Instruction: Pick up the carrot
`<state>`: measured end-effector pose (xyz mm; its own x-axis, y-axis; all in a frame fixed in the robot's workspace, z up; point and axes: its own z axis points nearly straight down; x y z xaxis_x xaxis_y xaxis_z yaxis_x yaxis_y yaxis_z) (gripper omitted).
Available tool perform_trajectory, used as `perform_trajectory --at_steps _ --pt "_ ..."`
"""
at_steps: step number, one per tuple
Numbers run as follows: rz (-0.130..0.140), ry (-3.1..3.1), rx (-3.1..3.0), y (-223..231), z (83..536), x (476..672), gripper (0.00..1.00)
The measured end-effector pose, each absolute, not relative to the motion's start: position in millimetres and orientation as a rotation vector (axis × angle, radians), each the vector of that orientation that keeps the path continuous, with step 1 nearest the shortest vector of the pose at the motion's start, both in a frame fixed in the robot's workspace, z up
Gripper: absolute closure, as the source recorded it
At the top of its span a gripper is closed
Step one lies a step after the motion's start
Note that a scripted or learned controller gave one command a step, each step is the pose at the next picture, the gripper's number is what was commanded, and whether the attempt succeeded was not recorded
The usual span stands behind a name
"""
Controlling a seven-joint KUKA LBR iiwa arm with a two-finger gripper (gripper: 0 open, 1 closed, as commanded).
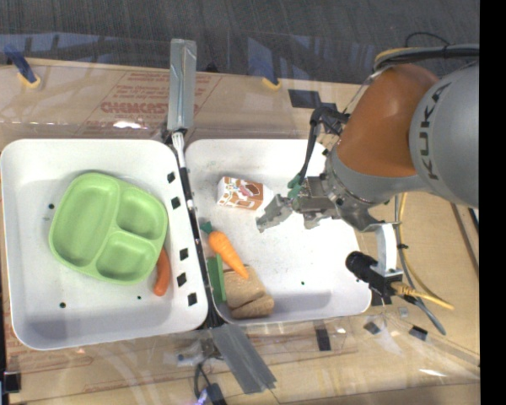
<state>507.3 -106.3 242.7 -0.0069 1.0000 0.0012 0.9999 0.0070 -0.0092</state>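
One carrot (226,252) lies between green stick (213,278) and bread (246,294); pincer (272,216) state unclear.

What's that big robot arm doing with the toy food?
The grey and orange arm reaches in from the right, and its gripper hangs over the right bin, with nothing between its jaws. The carrot it is meant to pick up lies untouched by the bin's left wall, next to a bread slice. A small carton sits nearby. The left bin holds a green plate.
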Motion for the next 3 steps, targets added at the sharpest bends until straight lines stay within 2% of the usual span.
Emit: perform_trajectory --at_steps 1,2,3 --pt "0.009 -2.423 -1.99 -34.4 187.8 491.7 0.0" --pt "0.009 -2.479 -1.915 -100.8 118.2 503.1 0.0" --pt "-0.004 -2.354 -2.08 -104.5 94.2 498.2 0.0"
